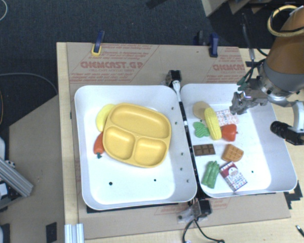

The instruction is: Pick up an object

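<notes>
Left bin (86,151): mostly taken up by yellow divided tray (137,134); open floor along front edge and front-left corner. Right bin (273,178): crowded near the divider by corn cob (212,123), chocolate bar (203,149), waffle (232,153), green pods (211,173) and red packet (233,176). Bare white floor along right side and far-right corner. Gripper (239,105) low over upper middle.

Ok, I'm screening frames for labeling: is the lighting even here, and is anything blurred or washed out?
Camera view: lighting is soft and even, with faint shadows under the yellow tray; the white bins are bright but not blown out; the small food items are sharp enough to separate; the gripper looks small and slightly soft, its fingers unclear.
</notes>
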Motion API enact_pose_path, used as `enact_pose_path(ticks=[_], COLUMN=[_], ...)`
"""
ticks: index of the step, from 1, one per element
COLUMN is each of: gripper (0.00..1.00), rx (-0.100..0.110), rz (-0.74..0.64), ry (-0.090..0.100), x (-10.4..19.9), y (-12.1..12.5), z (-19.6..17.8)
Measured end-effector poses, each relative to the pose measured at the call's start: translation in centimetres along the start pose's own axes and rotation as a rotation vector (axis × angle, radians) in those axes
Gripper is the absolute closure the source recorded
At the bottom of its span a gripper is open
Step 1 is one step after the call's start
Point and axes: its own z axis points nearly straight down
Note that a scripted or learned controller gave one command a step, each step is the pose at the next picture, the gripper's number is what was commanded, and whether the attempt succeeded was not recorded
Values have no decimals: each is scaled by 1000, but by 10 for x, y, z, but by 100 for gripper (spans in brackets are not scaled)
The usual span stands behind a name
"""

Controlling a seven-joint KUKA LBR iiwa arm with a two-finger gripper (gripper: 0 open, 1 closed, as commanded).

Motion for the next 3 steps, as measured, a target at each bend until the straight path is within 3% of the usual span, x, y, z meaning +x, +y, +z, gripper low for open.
enact_pose_path(ticks=[1, 2, 3], gripper=[100, 100, 100], rx=[-2, 7, -1], rz=[0, 4, 5], ry=[0, 1, -1], x=[29, 32, 23], y=[27, 21, 22], z=[-17, 3, -17])
